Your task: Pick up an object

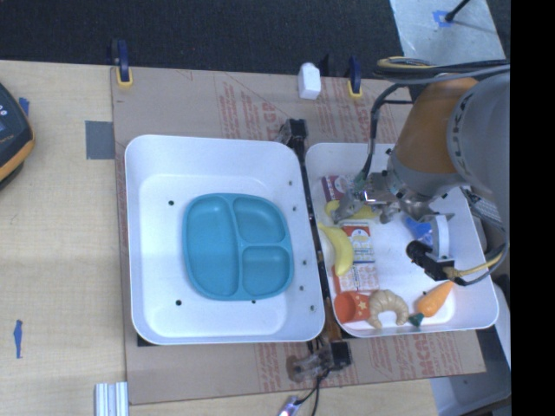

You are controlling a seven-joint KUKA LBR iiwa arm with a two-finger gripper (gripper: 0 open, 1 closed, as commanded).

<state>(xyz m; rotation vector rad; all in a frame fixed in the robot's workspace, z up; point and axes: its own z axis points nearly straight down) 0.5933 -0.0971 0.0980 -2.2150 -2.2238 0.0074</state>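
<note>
Yellow, the banana (337, 245) lies along the left side of the right bin (486, 312), touching a red-and-white carton (362, 254). Below them sit a red item (350, 306), a tan croissant-like piece (388, 306) and a carrot (434, 298) near the bin's front edge. The gripper (357, 199) hangs over the bin's upper part, just above the banana and carton; whether its jaws are wide or narrow cannot be told. A blue divided plate (237, 246) rests in the left bin (143, 232).
</note>
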